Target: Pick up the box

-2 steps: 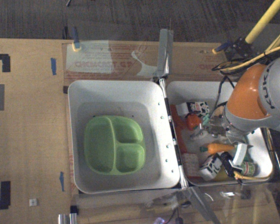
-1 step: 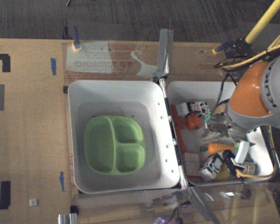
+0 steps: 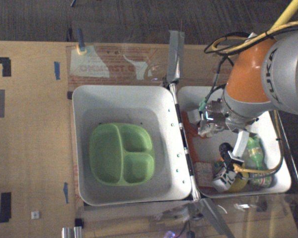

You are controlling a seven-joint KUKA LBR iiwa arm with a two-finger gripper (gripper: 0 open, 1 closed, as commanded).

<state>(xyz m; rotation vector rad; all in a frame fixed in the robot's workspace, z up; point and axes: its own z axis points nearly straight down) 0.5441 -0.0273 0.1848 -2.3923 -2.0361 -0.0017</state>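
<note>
Plastic 3-compartment green tray (image 3: 109, 157) lies in smooth white left bin (image 3: 120, 107); hand (image 3: 207, 128) grip unclear.

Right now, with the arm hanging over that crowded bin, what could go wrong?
1. The right bin is crowded. The gripper might catch or shove the green packet instead of the box.
2. What looks like the box lies flat near the bin's left wall, so the gripper could bump that wall on its way down.
3. The arm hides part of the bin from the camera, so a grab there could go unseen.
</note>
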